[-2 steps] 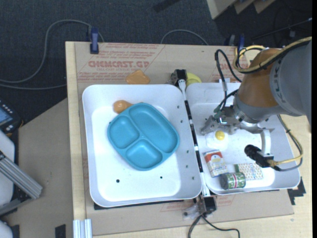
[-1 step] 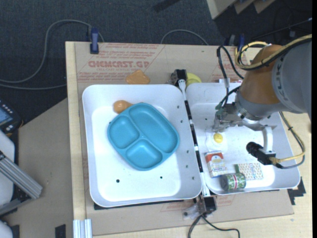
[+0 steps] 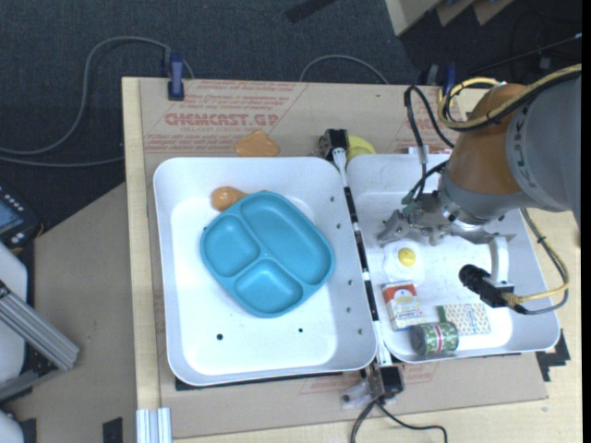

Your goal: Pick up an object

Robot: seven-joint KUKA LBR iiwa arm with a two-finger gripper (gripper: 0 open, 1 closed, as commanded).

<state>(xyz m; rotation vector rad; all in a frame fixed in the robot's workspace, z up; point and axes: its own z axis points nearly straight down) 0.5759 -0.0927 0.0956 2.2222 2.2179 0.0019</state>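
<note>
1. The arm [image 3: 545,155] is reaching in from the right and hanging over the back half of the right bin [image 3: 383,178].
2. The hand [image 3: 413,233] is sitting low over that bin's floor. Released or clenched: cannot tell from this angle.
3. A yellow-and-white piece [image 3: 404,257] is lying just in front of the hand, and it is the nearest loose thing. Contact is unclear.
4. Toward the front of the same bin a red-and-white carton [image 3: 400,303] is lying flat. A green can [image 3: 436,337] is resting on its side by the front wall, and a patterned packet [image 3: 466,318] is lying just beside it.
5. In the left bin [image 3: 185,293] a blue divided plate [image 3: 266,252] is occupying the middle. A small orange piece [image 3: 225,197] is peeking out at its back-left edge.
6. On the worktop [image 3: 138,247] behind the bins, a second orange lump [image 3: 256,143] and a yellow thing [image 3: 360,146] are lying outside.
</note>
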